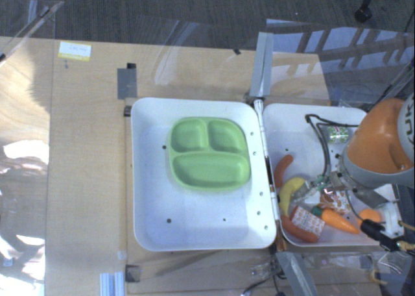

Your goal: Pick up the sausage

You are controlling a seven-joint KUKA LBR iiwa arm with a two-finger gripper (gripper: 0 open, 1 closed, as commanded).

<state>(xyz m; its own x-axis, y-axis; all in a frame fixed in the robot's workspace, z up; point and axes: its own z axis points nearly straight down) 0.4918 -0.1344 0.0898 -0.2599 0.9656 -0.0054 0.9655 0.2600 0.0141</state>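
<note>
The sausage (283, 167), a reddish-brown curved piece, lies in the right bin (292, 119) near its left wall. Just below it is a yellow banana (290, 191). The arm's orange band (379, 139) hangs over the right side of this bin. My gripper (327, 187) points down and left into the pile of toy food, right of the banana and a short way lower right of the sausage. Nothing is visibly held.
An orange carrot (338, 221), a red-and-white packet (306, 219) and a second red piece (297, 230) crowd the right bin's front. A black cable (318, 134) loops near its back. The left bin (149, 223) holds a green divided plate (209, 153).
</note>
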